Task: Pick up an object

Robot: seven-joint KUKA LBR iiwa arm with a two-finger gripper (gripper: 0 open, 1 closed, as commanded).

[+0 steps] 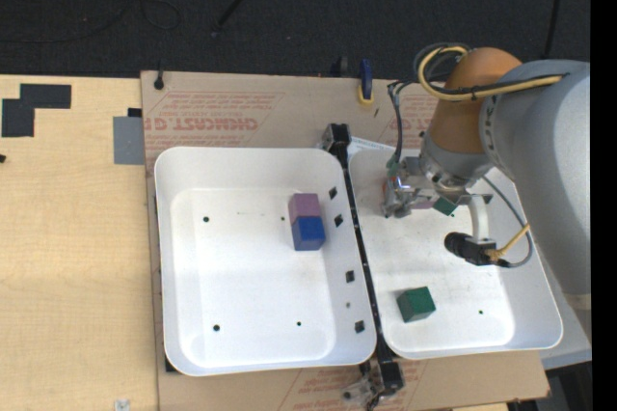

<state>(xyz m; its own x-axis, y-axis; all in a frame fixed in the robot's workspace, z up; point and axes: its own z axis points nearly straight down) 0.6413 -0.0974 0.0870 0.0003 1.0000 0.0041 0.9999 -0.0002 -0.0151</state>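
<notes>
While the grey arm with its orange band reached in from the right, you had three small blocks across two shallow white bins. One purple cube [305, 205] and one blue cube [308, 232] sat touching in the left bin [193, 342]. One green cube [416, 304] lay in the right bin [521, 327], well apart from the gripper [397, 204] above that bin's upper left.

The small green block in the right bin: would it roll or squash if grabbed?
The small green block looks flat-sided, so it probably slides rather than rolls. Its crisp edges suggest something stiff, and likely light. Lying apart from the bin's wall, it probably allows a grip.
</notes>
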